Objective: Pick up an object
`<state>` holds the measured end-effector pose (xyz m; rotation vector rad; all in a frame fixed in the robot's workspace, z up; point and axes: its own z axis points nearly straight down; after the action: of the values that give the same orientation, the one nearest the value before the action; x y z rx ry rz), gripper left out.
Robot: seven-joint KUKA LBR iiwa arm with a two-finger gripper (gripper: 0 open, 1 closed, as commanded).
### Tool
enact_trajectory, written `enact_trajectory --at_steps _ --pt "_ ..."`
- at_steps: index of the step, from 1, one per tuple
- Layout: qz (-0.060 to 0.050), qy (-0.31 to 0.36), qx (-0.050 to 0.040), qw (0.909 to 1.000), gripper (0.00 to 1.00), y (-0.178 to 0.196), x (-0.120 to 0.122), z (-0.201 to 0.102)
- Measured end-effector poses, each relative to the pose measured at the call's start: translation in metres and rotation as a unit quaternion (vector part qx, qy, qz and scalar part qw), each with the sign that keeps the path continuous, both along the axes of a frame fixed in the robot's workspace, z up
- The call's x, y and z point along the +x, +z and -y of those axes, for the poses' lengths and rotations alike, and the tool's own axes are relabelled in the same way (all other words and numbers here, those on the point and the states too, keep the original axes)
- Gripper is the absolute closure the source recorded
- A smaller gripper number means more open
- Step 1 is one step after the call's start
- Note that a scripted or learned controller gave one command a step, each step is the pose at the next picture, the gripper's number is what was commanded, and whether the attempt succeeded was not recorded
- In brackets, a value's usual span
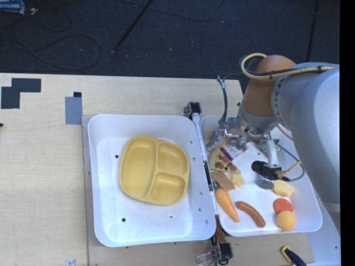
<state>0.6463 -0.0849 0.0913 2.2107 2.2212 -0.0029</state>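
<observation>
My gripper [233, 139] is low over the far left part of the right bin [310, 218]. Just below it lies a flat piece with red and dark spots [224, 159]. Nearer the front lie a tan slice [221, 179] and a small pale yellow piece [238, 179]. An orange carrot [226, 204] and a reddish sausage [250, 213] rest near the front edge. A pale yellow wedge [283, 189], a red tomato [283, 204] and a yellow-orange ball [286, 220] sit at the right. Nothing shows as held.
The left bin [105, 215] holds a yellow divided plate [154, 169]. A ridge between the bins [203, 165] runs next to the gripper. The grey arm [310, 126] covers the right bin's far right side. Bare bench lies to the left.
</observation>
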Motion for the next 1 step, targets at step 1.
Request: enact_trajectory --at_steps 1 --pt "0.000 -0.002 0.0024 1.0000 0.00 -0.0008 0.0001 0.0037"
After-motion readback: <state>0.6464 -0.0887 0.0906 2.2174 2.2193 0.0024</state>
